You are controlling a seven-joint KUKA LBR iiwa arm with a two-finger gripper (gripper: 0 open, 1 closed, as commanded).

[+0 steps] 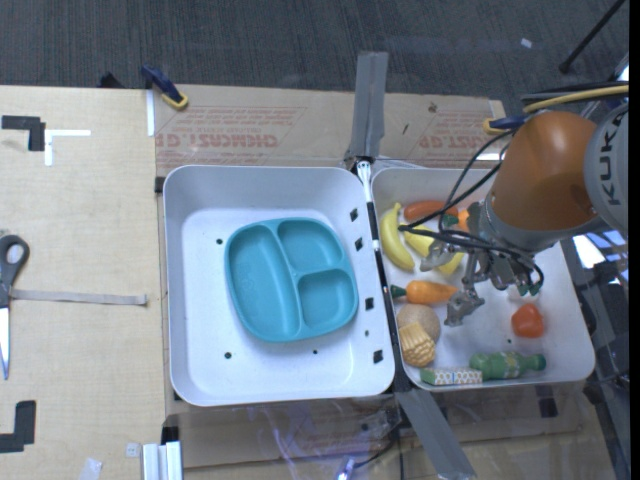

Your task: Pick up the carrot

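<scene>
Here, by label:
Carrot (430,291): in the right bin (570,353), near its left wall, lying flat.
Jaws (462,306): just right of the carrot, low over the bin floor; apart or together, cannot tell.
Banana (395,240): behind the carrot.
Corn (417,345): in front of the carrot.
Tomato (527,320): well right of the carrot.
Blue plate (292,278): in the left bin (190,268), beyond that wall from the carrot.
</scene>
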